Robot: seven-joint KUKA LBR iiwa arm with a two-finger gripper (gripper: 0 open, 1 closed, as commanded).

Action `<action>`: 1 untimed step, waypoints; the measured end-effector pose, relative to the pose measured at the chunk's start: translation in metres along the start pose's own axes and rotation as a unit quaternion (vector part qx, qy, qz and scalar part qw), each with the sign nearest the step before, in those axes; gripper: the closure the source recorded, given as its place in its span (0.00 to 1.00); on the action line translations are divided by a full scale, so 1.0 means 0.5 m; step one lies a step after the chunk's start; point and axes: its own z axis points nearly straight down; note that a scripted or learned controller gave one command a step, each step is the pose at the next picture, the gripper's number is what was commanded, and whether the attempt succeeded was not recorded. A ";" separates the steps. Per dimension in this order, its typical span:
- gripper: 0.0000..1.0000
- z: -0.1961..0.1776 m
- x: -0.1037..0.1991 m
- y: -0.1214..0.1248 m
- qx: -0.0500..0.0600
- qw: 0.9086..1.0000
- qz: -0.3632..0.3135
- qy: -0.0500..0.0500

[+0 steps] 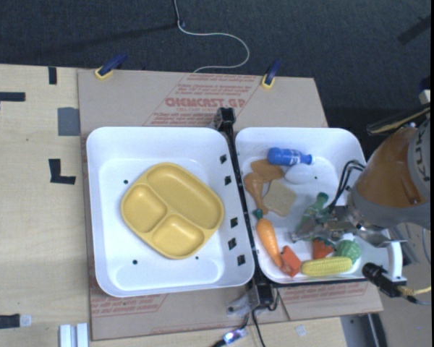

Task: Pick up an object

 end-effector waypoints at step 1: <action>1.00 -0.019 0.004 -0.003 0.002 1.000 -0.001 0.002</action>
